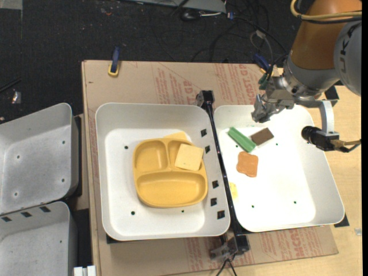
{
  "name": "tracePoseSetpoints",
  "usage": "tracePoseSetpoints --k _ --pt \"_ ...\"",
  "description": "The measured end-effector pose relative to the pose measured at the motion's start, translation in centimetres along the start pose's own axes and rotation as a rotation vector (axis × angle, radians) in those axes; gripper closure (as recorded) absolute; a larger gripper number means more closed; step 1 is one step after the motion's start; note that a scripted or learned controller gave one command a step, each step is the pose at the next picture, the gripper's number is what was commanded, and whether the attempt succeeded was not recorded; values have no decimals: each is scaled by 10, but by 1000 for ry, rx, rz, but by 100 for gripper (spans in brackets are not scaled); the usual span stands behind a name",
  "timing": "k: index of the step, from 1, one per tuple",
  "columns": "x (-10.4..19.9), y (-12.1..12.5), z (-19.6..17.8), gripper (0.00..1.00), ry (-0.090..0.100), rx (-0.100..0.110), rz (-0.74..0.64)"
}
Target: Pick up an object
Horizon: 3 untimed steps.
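Note:
In the right bin [299, 203] lie a green bar [241, 140], a brown flat piece [262, 136] and an orange piece [248, 164]. My gripper [262, 114] hangs over the bin's far part, just above and slightly beyond the brown piece. No object shows between its fingers. The left bin [115, 148] holds a yellow divided tray [169, 177] with a pale yellow square [188, 157] resting in its upper right compartment.
A black divider [215, 154] with clips runs between the two bins. A small yellow bit [233, 187] lies at the right bin's left wall. A black cylinder [315, 135] on a bracket juts over the right bin's far right side. Grey trays [34, 154] sit off the bench at left.

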<state>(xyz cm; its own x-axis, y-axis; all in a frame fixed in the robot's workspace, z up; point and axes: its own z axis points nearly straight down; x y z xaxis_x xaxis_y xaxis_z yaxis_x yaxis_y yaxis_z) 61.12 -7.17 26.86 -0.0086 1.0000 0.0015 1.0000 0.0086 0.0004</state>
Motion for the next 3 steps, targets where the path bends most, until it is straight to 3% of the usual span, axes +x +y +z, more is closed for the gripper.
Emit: tracePoseSetpoints --k 3 --pt "163 8 42 100 0 2 1"
